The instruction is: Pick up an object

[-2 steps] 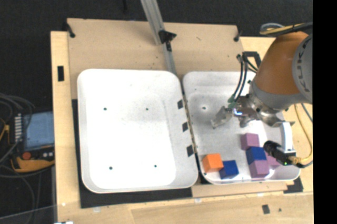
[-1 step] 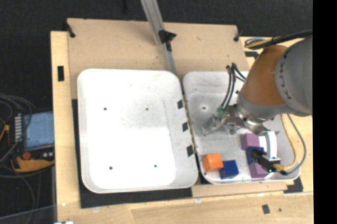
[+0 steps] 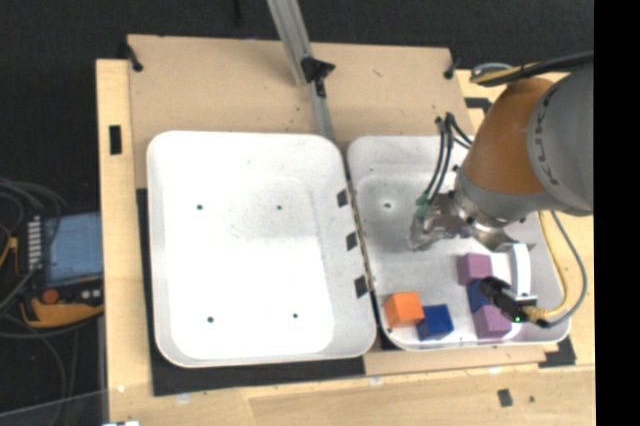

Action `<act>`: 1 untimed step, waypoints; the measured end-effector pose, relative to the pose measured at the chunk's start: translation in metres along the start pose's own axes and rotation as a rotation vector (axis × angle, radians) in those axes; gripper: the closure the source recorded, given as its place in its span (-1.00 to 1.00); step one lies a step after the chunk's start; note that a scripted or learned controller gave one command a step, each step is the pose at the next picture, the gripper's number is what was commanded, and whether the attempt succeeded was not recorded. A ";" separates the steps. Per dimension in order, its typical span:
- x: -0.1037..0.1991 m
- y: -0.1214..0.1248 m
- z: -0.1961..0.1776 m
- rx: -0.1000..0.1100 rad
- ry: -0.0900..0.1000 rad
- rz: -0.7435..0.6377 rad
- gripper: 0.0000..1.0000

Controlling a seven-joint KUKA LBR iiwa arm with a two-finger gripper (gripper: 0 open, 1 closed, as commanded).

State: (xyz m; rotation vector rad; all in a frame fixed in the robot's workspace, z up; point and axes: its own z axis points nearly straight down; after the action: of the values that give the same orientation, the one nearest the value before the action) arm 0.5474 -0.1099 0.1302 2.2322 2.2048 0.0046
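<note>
In the right bin [image 3: 385,164] an orange block [image 3: 404,308] lies near the front edge, with a blue block [image 3: 436,322] touching its right side. A purple block [image 3: 475,268] sits farther right, and another purple block [image 3: 490,319] lies in front of it by the bin's front right corner. My gripper [image 3: 428,232] hangs over the middle of the right bin, behind and a little left of the purple blocks. Nothing shows between its fingers.
The left bin [image 3: 245,244] adjoins the right one, with black clips [image 3: 352,240] along the shared edge. A slanted metal rod [image 3: 285,9] rises from the bench's rear. My arm's orange band [image 3: 505,144] overhangs the right bin's back right.
</note>
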 end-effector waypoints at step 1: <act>0.006 -0.003 -0.057 0.000 -0.001 -0.018 1.00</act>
State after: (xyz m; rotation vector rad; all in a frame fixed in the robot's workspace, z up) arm 0.5440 -0.1038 0.1872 2.2115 2.2244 0.0043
